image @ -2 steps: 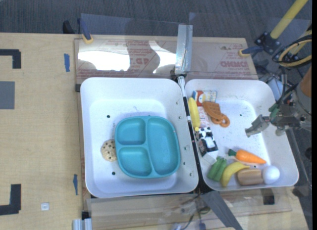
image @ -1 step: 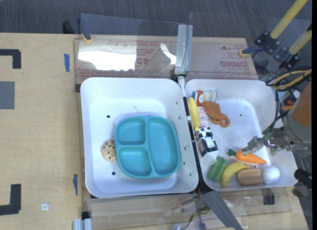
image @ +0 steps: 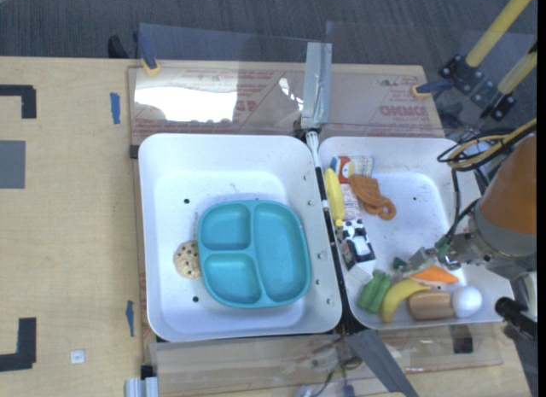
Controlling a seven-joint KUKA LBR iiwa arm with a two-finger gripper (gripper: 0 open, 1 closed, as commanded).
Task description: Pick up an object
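My gripper (image: 424,258) hangs low over the right bin (image: 409,190), near its front right. Just below it lies an orange carrot (image: 440,275). Along the bin's front are a green pepper (image: 372,292), a yellow banana (image: 397,295), a brown bread roll (image: 429,305) and a white egg (image: 467,301). A brown pretzel (image: 372,194) lies towards the back, and a black-and-white toy (image: 355,242) and a yellow corn cob (image: 333,196) sit by the left wall. I see nothing held by the gripper.
The left bin (image: 162,216) holds a teal divided plate (image: 253,253) with a cookie (image: 186,259) at its left side. The grey arm with its orange band (image: 514,195) covers the right bin's right edge. Cables (image: 465,149) hang behind it.
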